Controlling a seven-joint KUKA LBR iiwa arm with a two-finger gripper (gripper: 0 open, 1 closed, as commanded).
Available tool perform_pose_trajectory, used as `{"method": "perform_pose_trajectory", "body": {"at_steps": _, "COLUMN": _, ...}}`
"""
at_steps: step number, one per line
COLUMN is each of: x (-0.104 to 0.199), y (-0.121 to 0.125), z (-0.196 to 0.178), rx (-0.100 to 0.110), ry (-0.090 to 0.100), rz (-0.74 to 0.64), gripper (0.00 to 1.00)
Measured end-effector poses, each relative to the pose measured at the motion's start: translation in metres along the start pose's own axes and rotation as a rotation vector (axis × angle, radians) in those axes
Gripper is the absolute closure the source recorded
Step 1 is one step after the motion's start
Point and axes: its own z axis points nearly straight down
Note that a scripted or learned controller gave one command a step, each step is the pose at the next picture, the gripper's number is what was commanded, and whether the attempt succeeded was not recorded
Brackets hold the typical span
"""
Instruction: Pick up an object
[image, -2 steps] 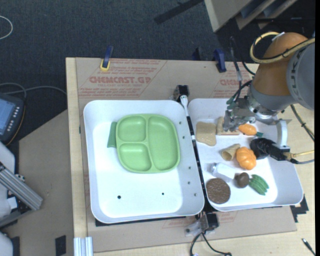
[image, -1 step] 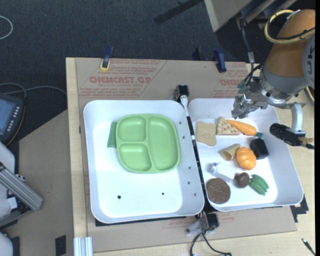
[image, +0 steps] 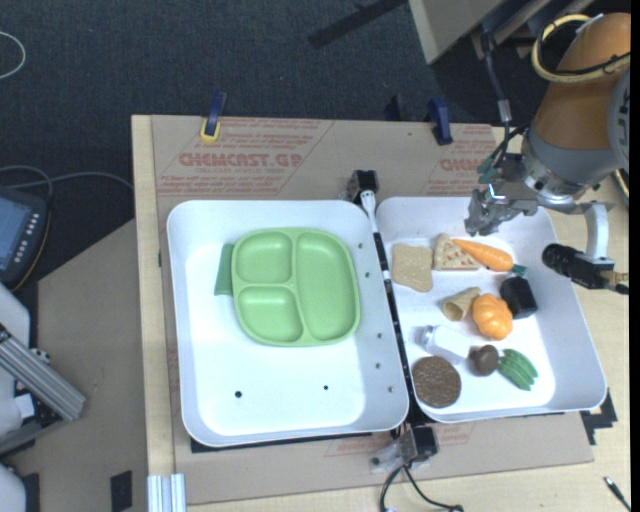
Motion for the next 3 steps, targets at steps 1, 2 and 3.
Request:
{"method": "perform_pose_trajectory", "body": {"at_steps": 1, "x": 0.048, "y": -0.034, "z": 0.006, "rx": 0.008, "ry": 0.003, "rz": -0.003, "gripper": 1.00}}
{"method": "perform_pose_trajectory", "body": {"at_steps": 2, "x": 0.085, "y": -0.035, "z": -0.003, "rx": 0.003, "ry": 0.002, "rz": -0.004, "gripper": 1.00}}
{"method": "perform_pose_trajectory", "body": {"at_steps": 3, "x": 0.077, "y": -0.046, "z": 0.011, "rx": 0.007, "ry": 0.001, "rz": 0.002, "gripper": 1.00}}
